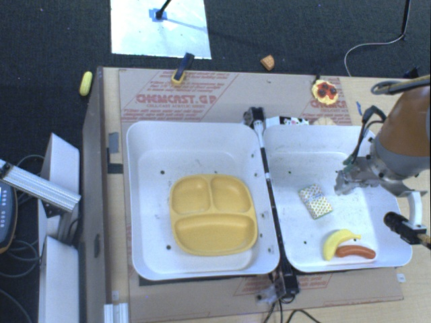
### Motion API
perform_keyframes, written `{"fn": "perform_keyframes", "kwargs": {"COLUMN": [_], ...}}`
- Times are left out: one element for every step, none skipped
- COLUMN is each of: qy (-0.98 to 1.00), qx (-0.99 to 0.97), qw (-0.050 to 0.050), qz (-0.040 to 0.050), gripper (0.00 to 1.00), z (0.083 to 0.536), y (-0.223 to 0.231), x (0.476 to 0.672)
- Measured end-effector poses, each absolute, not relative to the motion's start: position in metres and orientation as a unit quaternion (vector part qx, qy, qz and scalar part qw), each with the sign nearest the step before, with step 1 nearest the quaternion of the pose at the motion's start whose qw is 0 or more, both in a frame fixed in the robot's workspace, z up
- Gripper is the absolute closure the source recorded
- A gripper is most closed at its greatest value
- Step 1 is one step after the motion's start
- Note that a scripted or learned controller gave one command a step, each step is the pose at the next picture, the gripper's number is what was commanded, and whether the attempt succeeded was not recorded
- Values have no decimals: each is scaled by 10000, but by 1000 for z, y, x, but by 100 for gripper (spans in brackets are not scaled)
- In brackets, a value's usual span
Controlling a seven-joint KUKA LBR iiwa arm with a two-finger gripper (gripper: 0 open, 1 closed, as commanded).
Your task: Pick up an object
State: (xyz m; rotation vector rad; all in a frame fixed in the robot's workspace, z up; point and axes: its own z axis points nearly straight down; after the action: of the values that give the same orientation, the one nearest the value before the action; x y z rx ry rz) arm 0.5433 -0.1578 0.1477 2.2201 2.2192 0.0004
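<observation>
Item: gripper (345, 180), finger state indiscernible, right-centre of frame; you should centre squarely above checkered packet (315, 201) before descending.

A divided plate (213, 214) lies in the left bin (145, 180); a banana (338, 241) and sausage (355, 252) lie in the right bin (296, 147).

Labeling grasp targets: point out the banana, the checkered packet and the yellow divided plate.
banana (335, 242): camera view, middle of its curved body.
checkered packet (315, 201): camera view, centre of its top face.
yellow divided plate (213, 231): camera view, floor of its large front compartment.
</observation>
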Motion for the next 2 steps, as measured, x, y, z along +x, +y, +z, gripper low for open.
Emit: {"fn": "perform_keyframes", "kwargs": {"qy": [7081, 7079], "qx": [7061, 7063], "qw": [1, 2], "qz": [8, 6], "gripper": [100, 0], "z": [176, 176], "y": [-123, -124], "x": [519, 518]}}
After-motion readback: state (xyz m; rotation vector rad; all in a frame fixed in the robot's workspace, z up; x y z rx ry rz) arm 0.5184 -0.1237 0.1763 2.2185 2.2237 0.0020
